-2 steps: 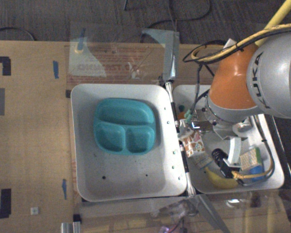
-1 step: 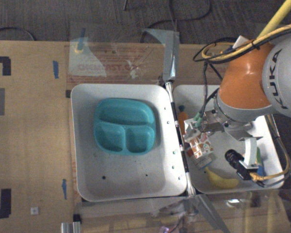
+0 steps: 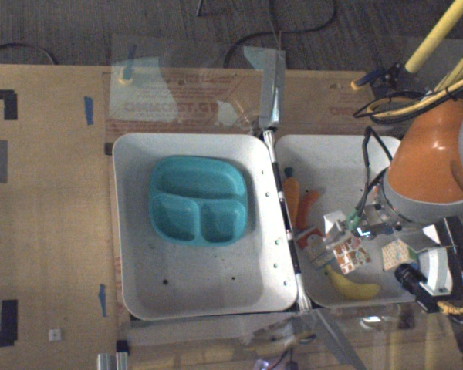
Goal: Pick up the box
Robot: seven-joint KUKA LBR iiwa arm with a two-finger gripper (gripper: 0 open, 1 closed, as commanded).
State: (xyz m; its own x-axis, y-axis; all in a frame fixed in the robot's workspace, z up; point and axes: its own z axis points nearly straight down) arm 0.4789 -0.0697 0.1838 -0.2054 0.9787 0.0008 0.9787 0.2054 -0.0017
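Note:
A small box (image 3: 349, 254) with a red, white and brown print lies in the right bin (image 3: 324, 156), near its front left. The gripper (image 3: 353, 230) hangs just above and behind the box, at the end of the grey arm with the orange band (image 3: 428, 160). The gripper's body covers the box's far edge. A white block-like piece (image 3: 333, 222) sits at the gripper's left side. I cannot tell whether it belongs to the gripper or is a separate object.
A yellow banana (image 3: 353, 286) lies just in front of the box. Two orange carrot-like pieces (image 3: 293, 199) rest by the right bin's left wall. A pale second small box (image 3: 395, 254) sits to the right. A teal divided plate (image 3: 199, 200) lies in the left bin (image 3: 131, 230).

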